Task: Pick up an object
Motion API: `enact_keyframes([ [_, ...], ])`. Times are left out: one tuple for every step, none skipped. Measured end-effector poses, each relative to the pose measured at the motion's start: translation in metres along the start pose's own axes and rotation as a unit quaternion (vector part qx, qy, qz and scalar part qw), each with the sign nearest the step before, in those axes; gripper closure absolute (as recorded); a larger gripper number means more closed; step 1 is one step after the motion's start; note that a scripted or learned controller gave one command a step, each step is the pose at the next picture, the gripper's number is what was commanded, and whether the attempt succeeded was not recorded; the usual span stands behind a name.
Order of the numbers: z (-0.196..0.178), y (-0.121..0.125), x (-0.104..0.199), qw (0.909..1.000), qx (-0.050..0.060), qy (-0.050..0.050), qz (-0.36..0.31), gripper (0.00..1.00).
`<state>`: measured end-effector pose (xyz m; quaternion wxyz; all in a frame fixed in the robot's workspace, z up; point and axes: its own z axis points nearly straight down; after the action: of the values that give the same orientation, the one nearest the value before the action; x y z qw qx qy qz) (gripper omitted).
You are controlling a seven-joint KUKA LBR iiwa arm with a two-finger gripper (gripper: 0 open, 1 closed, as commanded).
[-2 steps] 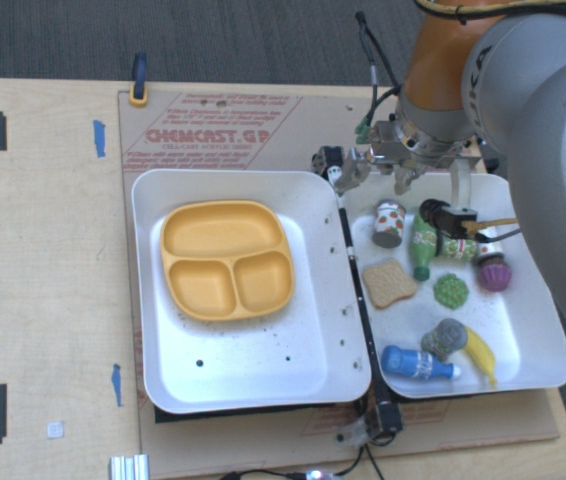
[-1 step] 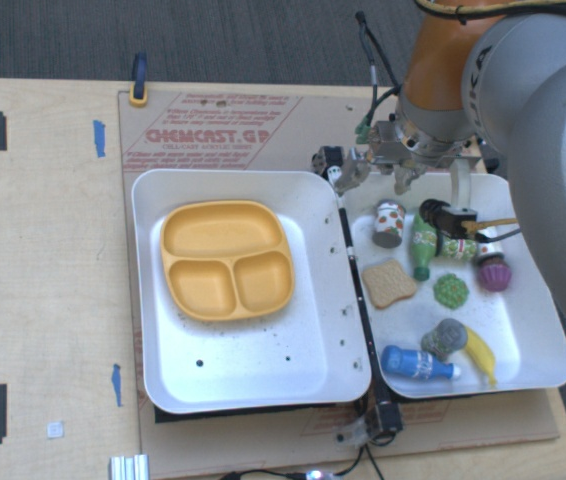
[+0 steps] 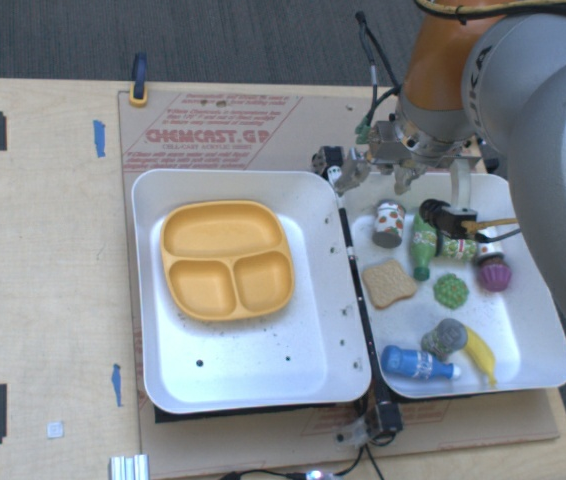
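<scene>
My tool [image 3: 425,173], its spread I cannot tell, hangs at the far end of the right bin [image 3: 535,313] near the small can [image 3: 389,224], probably light, stiff and slick, best pinched across its middle.

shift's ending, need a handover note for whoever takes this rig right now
Gripper: over the far end of the right bin; whether it is open or shut cannot be told.
Right bin: small can, green bottle, bread slice, green ball, purple toy, grey lump, banana, blue bottle.
Left bin: yellow divided plate.
Done: nothing seen lifted.
Left: the whole pick; the small can lies nearest the gripper.
</scene>
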<state>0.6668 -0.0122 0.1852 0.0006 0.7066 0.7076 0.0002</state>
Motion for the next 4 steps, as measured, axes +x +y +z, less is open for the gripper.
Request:
enact_keyframes([
  [0.000, 0.000, 0.000, 1.0000, 0.000, 0.000, 0.000, 0.00],
  [0.070, -0.022, -0.083, 1.0000, -0.004, -0.001, 0.000, 0.00],
  [0.099, -0.033, -0.082, 1.0000, 0.000, 0.000, 0.000, 0.00],
  [0.087, -0.031, -0.082, 1.0000, -0.002, 0.000, -0.001, 1.00],
])
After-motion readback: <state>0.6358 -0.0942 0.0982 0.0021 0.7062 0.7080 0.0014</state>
